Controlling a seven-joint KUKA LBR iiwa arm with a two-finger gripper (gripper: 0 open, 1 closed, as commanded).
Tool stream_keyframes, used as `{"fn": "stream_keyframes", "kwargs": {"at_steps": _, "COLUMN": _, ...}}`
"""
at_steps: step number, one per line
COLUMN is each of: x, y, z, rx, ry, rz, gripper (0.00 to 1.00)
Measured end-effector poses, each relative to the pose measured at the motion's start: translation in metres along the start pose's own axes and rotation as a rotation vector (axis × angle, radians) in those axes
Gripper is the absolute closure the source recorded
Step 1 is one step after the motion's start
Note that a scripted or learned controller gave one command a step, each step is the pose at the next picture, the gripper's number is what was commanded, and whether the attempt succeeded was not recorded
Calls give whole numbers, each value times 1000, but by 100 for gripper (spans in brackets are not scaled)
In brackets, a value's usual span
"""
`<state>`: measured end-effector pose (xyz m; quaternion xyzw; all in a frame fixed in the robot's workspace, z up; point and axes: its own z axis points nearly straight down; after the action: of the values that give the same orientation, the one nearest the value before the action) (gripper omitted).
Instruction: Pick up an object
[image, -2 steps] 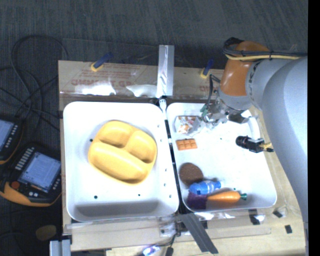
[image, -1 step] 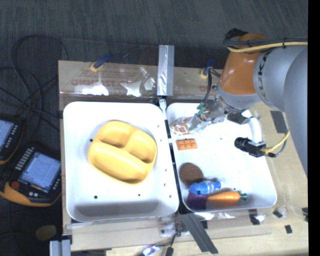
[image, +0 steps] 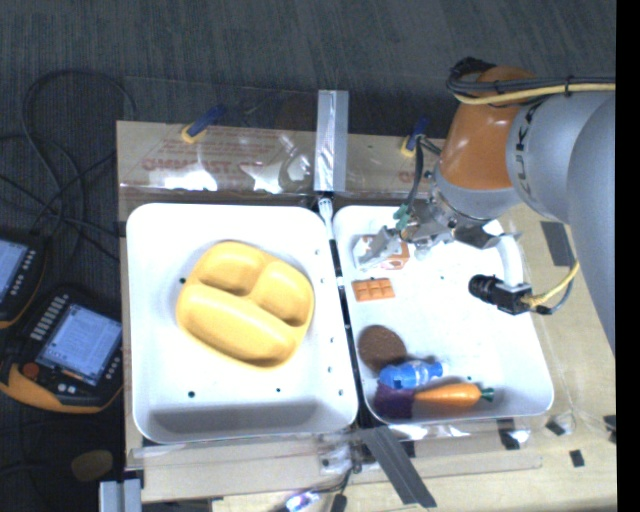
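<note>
Arm is reaching in from the right, gripper (image: 400, 243) hanging low over the far-left corner of the right bin (image: 520, 350). Fingers state: cannot tell, the tips are blurring into a small pale-and-orange item (image: 392, 258) lying right under them, so no claim of a hold. No object is visibly sitting between them.

Candidates in the right bin: orange waffle-like block (image: 374, 290) just near-side of the gripper, brown round cookie (image: 381, 345) further toward the near edge, then a cluster at the near wall, blue bottle (image: 409, 375) touching a purple piece (image: 394, 402) and a carrot (image: 448, 397). Left bin (image: 160, 400) is holding one big yellow bread-shaped toy (image: 245, 301), well apart from the arm.

Step in hand, as judged: closing in on the small item at the bin corner. To do it well: be centring over the item, not the bin divider (image: 338, 290) just beside it; be descending straight, since the wall is crowding one side; be closing fully before lifting. Risk: item is small and flat, fingers could be sliding off or pinching the wall. Orange block is sitting near enough to get nudged.
</note>
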<state>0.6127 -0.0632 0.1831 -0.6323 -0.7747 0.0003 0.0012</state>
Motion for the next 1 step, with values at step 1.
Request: {"fn": "stream_keyframes", "kwargs": {"at_steps": 1, "x": -49, "y": 38, "z": 1, "rx": -1, "ry": -3, "rz": -377, "gripper": 0}}
